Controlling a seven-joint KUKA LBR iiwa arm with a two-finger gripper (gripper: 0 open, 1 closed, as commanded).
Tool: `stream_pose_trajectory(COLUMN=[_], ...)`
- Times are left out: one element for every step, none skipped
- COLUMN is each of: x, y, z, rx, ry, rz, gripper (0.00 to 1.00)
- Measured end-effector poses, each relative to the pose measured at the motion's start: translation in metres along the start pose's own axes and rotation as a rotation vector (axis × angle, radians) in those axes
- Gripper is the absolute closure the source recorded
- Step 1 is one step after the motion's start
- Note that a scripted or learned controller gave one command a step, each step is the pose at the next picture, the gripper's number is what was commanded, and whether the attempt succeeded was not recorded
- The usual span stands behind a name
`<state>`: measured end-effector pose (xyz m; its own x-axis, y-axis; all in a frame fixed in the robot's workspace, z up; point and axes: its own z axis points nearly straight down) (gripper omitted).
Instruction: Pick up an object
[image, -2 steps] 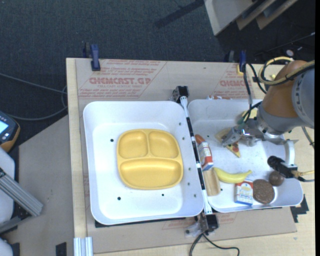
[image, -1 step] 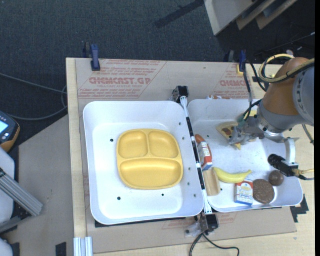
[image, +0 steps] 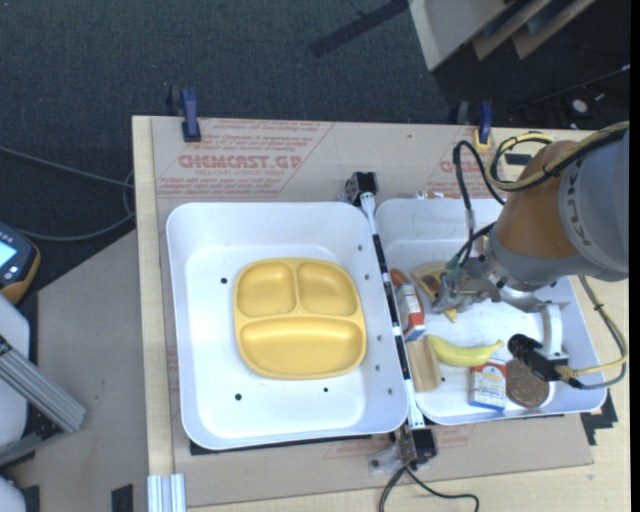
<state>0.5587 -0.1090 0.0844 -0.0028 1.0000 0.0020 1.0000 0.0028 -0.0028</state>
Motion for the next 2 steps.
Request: stream_pose_trajectory(x=[-0.0048, -0.0039], y=[-0.0531, -0.0519], z=[-0.0915, -0.0863], rx=[-0.007, -0.003], ry=[-0.003, -0.002], rz=[0.005, 0.003], gripper=[1.0, 0.0])
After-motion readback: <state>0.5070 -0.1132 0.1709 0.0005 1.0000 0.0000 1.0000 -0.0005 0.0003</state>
